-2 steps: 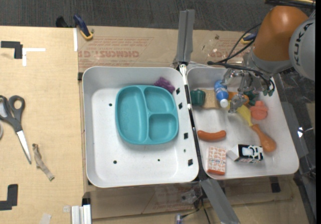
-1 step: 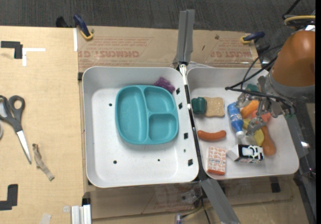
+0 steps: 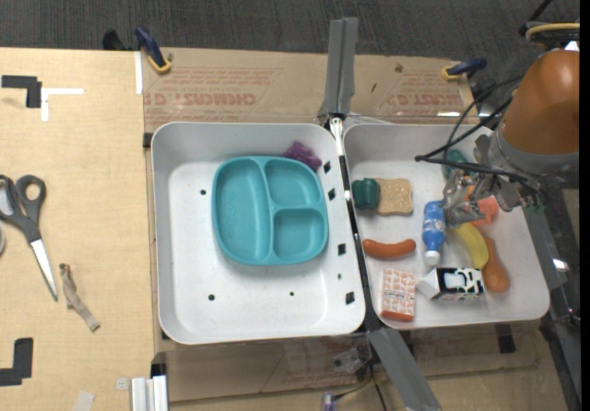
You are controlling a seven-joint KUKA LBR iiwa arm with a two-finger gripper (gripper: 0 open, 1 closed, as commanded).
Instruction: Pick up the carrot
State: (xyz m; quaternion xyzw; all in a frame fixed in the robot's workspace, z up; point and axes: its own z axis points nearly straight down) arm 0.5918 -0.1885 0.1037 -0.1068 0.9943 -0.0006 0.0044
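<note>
Camera view from above has the two-finger gripper [image 3: 464, 200] low over the right shallow white bin [image 3: 530, 312], under the grey arm with its orange band [image 3: 551, 96]; whether it is released or clenched on anything cannot be told, since cables and metal parts blur together there. Just beside it lie a small orange-red piece [image 3: 486, 209], a yellow banana-shaped toy [image 3: 474, 244] and a blue and white bottle [image 3: 433, 227] lying on its side. The orange carrot [image 3: 495, 272] lies lengthwise close to the bin's right wall, touching the banana toy's lower end and just beside a black and white milk carton [image 3: 455, 283], so little open room is left around it on the left, and the wall hems it in on the right. Further left in the same bin are one red sausage [image 3: 390, 247], one red and white box [image 3: 398, 294], one slice of tan toast [image 3: 395, 196] and one dark green block [image 3: 365, 193]; bare floor shows mainly at the top of this bin. The left white bin [image 3: 175, 308] holds one teal plastic tray with three compartments [image 3: 271, 210] and a purple item [image 3: 303, 156] at its back edge, with wide bare floor around them. One pair of grey-handled scissors [image 3: 28, 229] lies on the wooden bench [image 3: 69, 151], well apart from both bins.
</note>
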